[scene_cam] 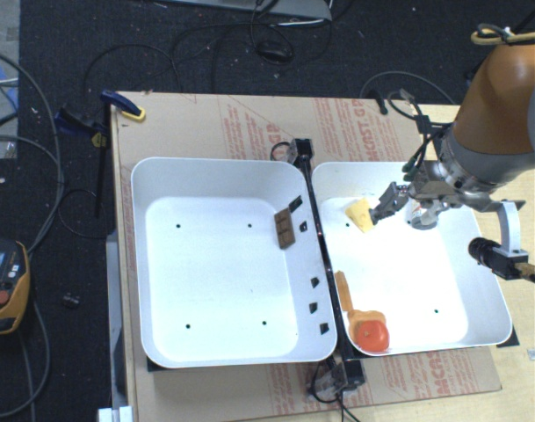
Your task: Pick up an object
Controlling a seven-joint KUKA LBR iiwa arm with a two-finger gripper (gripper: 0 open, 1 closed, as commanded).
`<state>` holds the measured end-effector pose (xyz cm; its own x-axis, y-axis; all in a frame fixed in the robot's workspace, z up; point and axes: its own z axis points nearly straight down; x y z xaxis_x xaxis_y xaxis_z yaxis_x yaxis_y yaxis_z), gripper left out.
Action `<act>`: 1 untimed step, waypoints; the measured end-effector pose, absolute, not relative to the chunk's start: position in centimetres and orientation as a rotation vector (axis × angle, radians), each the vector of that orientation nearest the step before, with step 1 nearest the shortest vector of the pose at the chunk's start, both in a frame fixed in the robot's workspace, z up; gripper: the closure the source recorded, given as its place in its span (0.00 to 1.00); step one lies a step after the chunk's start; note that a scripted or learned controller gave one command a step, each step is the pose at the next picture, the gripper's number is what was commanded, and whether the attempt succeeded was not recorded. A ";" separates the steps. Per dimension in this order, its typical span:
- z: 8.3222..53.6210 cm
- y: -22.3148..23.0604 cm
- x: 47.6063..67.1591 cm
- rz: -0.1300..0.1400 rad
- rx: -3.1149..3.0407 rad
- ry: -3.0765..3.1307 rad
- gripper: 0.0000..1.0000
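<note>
A pale yellow block (360, 214) lies in the right bin (443, 280) near its back left corner. My gripper (388, 206) hangs just to the right of the block, very close to it, at the end of the grey arm with the orange band (504, 86). At the right bin's front left corner sits a red ball-like object (371, 333) with an orange piece (343, 290) running back from it along the left wall. Against the right wall of the left bin (206, 271) lies a small brown block (285, 229).
Black clips (316, 281) line the seam between the two bins. A dark fixture (494, 255) juts over the right bin's right rim. Cables and a yellow-blue clamp (122, 105) lie off the board at the back left.
</note>
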<state>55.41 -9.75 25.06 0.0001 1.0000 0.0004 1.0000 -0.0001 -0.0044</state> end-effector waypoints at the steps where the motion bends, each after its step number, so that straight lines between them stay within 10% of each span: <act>1: 25.2 -9.7 55.5 0.000 -2.221 -2.221 0.00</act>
